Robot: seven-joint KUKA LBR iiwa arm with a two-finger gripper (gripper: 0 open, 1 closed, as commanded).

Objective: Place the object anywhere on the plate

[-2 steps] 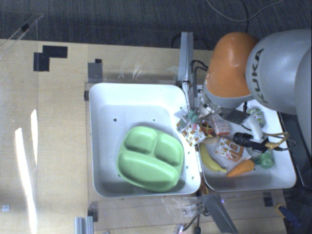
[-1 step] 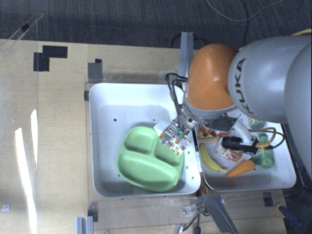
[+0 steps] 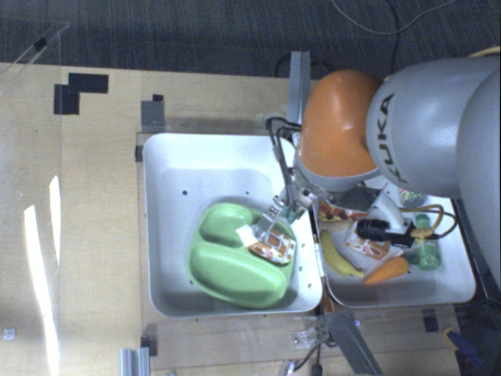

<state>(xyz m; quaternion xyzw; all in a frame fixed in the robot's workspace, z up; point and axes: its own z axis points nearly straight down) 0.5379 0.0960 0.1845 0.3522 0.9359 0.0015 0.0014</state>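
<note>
1. The table [image 3: 86, 233] carries two shallow white bins side by side. The left bin [image 3: 168, 178] holds a green plate [image 3: 227, 261] with two compartments, lying toward the bin's near right corner — a broad target, which suits a task that allows a drop anywhere on it.

2. At the plate's right edge sits the object [image 3: 272, 246], a small packet printed in orange and white. It looks to overlap the plate's rim, on or just above the green surface; whether it rests there or hangs free I cannot tell.

3. The end effector [image 3: 280, 214] reaches down from under the arm's orange band, its tip right at the packet's upper end. Its fingers are too small and cluttered to read, so whether it is apart, together or clamped on the packet I cannot tell.

4. The right bin [image 3: 462, 284] holds the remaining stock — a banana [image 3: 338, 258], a carrot [image 3: 385, 271], another printed packet [image 3: 366, 248] and a green item [image 3: 427, 255] — kept apart from the plate so that picks and placements stay separate.
</note>
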